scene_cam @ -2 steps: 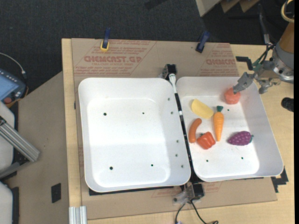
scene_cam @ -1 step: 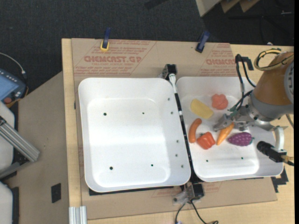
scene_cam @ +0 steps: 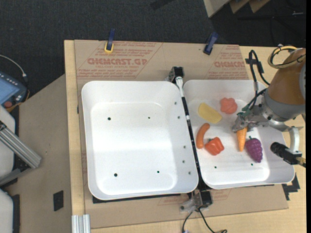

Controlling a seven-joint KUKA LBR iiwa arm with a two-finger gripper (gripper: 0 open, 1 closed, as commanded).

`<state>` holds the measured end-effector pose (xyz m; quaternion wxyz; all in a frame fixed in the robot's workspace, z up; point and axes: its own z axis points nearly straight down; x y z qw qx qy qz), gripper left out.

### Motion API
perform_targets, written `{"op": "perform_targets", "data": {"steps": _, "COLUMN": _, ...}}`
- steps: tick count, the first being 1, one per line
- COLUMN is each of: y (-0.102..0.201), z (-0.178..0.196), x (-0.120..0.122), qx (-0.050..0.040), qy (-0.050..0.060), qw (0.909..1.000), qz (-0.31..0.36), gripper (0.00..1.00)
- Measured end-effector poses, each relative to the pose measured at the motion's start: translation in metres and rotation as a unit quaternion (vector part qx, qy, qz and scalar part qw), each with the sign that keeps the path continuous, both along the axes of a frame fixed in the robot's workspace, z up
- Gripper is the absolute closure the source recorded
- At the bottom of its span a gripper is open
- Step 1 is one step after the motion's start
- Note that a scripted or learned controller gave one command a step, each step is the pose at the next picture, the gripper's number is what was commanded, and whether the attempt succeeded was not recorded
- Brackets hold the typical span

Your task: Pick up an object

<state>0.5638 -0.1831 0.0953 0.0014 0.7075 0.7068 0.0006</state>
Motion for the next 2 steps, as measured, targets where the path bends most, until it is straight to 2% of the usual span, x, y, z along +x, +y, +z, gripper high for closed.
{"op": "perform_targets", "data": {"steps": 1, "y": 0.091, "z": 0.029, "x": 0.036, "qx": 0.0019, "qy": -0.002, "qw": 1.0000, "qz": 0.006, "gripper": 1.00}}
{"op": "perform_targets", "data": {"steps": 2, "y": 0.202, "z": 0.093, "x": -0.024, "qx": 0.0038, "qy": 0.001, "qw": 1.0000, "qz": 0.006, "gripper": 1.00}}
